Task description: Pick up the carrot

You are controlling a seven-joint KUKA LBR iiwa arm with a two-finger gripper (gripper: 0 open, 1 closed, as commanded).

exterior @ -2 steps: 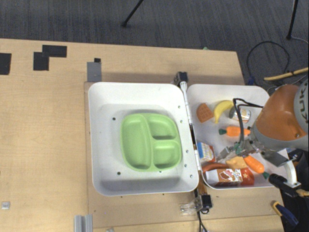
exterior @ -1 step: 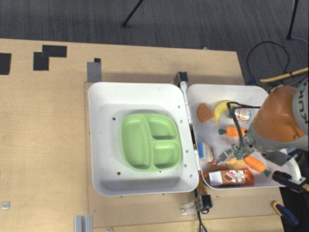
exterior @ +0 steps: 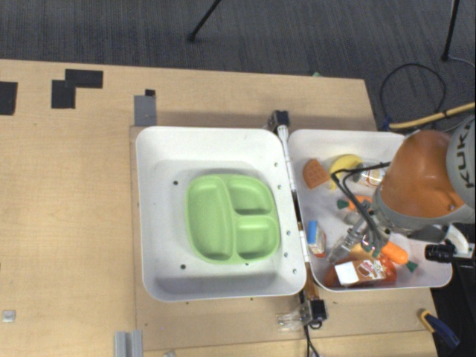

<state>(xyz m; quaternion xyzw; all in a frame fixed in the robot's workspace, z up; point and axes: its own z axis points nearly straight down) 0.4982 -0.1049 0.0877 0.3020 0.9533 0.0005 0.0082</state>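
Carrot (exterior: pixel 395 254) near bin's (exterior: pixel 439 277) front edge

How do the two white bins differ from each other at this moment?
The left bin holds one thing, a green divided plate lying flat at its middle; the right bin holds a jumble of small items, among them the carrot. The arm hangs over the right bin, not the left. Both are shallow, white and alike in size.

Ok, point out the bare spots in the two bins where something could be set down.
Left white bin: bare floor rings the green three-compartment plate, widest along its left wall. Right white bin: crowded with small items under the grey-and-orange arm and its gripper.
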